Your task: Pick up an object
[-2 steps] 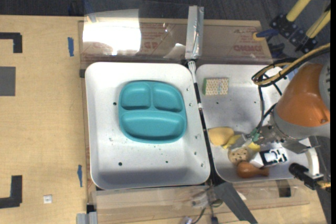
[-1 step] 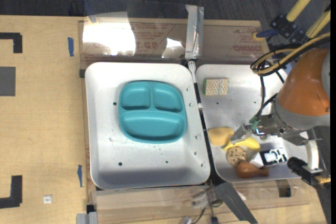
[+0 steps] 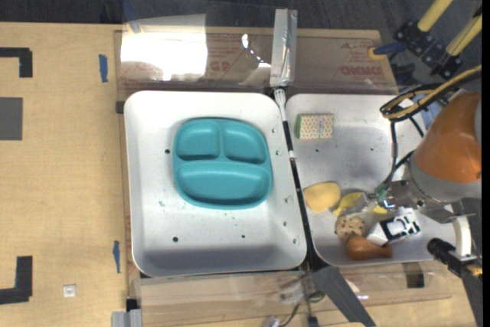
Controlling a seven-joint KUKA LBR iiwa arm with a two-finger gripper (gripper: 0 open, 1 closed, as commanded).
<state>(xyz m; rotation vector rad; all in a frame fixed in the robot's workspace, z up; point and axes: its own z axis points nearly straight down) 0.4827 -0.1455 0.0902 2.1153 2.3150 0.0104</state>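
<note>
The right bin (image 3: 344, 157) holds a cluster of small food items near its front. A pale yellow rounded piece (image 3: 321, 195) lies at the left of the cluster, with a small yellow piece (image 3: 351, 201) beside it. A speckled cookie-like piece (image 3: 351, 226) and a brown piece (image 3: 365, 246) sit in front of them. My gripper (image 3: 385, 212) is low in this bin, right beside the cluster's right side. The arm's orange band (image 3: 456, 145) hangs above it. A small patterned rectangular pad (image 3: 315, 126) lies alone near the bin's back left.
The left bin (image 3: 145, 188) carries a teal divided plate (image 3: 223, 162) in its middle. A ridge (image 3: 291, 165) separates the two bins. A clear plastic sheet (image 3: 207, 50) stands behind the bins. Black cables (image 3: 398, 107) loop over the right bin's far right.
</note>
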